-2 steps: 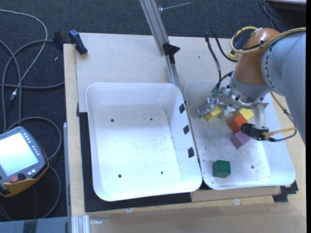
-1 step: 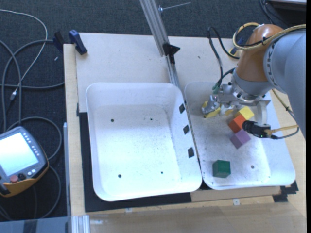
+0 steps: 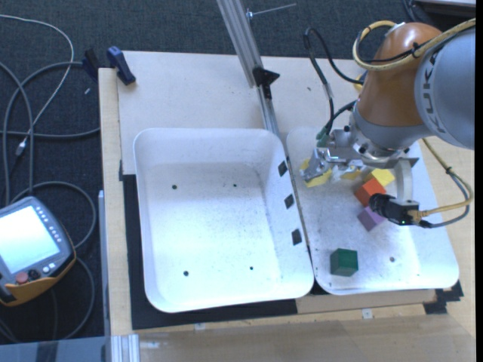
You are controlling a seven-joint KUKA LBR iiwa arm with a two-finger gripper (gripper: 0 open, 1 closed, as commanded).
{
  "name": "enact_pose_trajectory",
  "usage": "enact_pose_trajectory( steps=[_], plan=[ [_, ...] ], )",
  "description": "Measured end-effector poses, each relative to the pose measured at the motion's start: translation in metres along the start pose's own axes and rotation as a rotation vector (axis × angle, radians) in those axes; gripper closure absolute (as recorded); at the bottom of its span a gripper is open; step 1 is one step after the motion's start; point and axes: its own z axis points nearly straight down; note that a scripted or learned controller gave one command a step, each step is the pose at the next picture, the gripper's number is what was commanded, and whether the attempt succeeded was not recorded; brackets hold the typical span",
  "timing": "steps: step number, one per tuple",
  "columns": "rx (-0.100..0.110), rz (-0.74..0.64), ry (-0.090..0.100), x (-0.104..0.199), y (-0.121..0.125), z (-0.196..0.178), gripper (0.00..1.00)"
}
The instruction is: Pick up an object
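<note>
- Gripper [image 3: 326, 166] low in the right bin [image 3: 423, 274], over a yellow block [image 3: 320, 176] at the fingertips.
- Impossible to tell whether open or closed, or whether gripping the block.
- Orange block [image 3: 369, 190] and purple block [image 3: 369, 218] just right of the fingers; green cube [image 3: 344, 262] well below.

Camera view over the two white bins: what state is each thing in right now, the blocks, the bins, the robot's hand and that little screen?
End effector: low in the right bin, beside a yellow piece.
Green cube: resting flat, apart from the others.
Orange block: lying against the purple block.
Purple block: resting on the floor of the bin.
Right white bin: holds the blocks.
Left white bin: speckled floor.
Handheld screen: lit.
</note>
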Motion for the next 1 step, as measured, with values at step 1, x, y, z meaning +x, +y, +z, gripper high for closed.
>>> enact_pose_trajectory(
  steps=[1],
  plan=[
    [0.009, -0.002, 0.000, 0.0692, -0.0213, 0.0044, 1.00]
  ],
)
